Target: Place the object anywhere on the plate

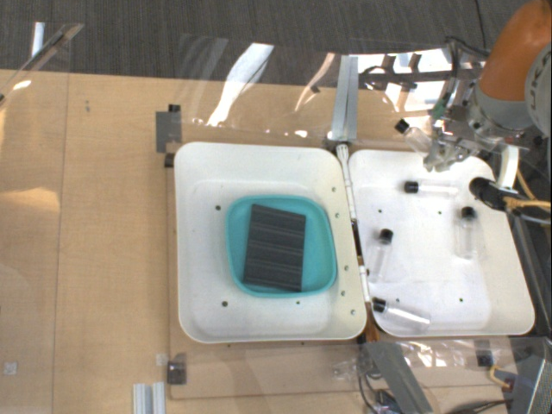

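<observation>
A teal plate lies in the left white bin, and a dark ribbed rectangular block rests flat on its middle. My gripper hangs over the back edge of the right bin, far to the right of the plate. A clear vial with a black cap sticks out to the left from between its fingers, raised above the bin's rim. The gripper is shut on this vial.
Several clear vials with black caps lie in the right bin: one at the back, one near the divider, one on the right, one at the front. A metal post stands behind the bins' seam.
</observation>
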Robot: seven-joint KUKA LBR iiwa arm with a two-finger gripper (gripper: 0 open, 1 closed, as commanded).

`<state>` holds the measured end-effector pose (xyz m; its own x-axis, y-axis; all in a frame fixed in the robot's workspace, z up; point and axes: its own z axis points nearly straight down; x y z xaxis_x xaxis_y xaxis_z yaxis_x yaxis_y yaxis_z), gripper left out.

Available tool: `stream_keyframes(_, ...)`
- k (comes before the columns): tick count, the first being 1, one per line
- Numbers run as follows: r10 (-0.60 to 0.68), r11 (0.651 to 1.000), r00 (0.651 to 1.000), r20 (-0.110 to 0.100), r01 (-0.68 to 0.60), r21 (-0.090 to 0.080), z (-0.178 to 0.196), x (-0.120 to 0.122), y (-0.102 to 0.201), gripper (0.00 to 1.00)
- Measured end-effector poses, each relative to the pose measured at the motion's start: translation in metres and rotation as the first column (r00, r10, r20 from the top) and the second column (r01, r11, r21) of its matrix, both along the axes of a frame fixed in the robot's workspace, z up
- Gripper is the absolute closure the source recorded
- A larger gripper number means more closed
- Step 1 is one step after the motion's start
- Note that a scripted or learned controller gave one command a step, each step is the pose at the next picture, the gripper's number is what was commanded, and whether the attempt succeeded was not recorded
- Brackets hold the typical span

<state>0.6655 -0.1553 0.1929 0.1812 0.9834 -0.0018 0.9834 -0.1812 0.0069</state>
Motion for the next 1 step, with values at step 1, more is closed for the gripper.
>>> stream_keyframes(1, 0.007, 1.000, 1.000, -0.004, -0.007, 0.004, -0.0669, -0.0470, 0.0725, 1.00)
